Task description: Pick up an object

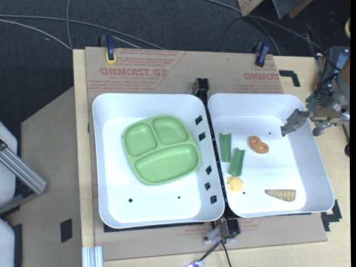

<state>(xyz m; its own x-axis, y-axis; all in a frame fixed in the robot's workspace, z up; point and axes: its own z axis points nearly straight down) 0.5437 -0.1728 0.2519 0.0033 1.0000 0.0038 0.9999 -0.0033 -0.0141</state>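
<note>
The tabletop (139,65) carries two shallow white bins side by side; the left bin (105,149) holds a green divided plate (161,149) lying flat near its middle, and the right bin (317,166) holds the small pieces the task could take. A pretzel (258,144) lies near that bin's centre; two green sticks lie toward nine o'clock, the upper green stick (225,147) just beside the dividing wall and the lower green stick (237,161) angled close by it at about four o'clock from the first, the two nearly touching; a small yellow piece (235,184) sits at about seven o'clock in the bin, just below the lower stick; a tan cone-shaped piece (281,194) lies on its side at five o'clock, apart from the rest. The gripper (300,121) hangs over the bin's two o'clock rim, entering from three o'clock; whether it stands open or closed I cannot tell, and nothing visible sits in it. By my judgement the step in hand is the approach, no object yet chosen or touched; the pretzel is the nearest candidate, at about eight o'clock from the gripper; the next move calls for travelling over a chosen piece, then descending squarely so the thing is straddled, not nudged aside.
</note>
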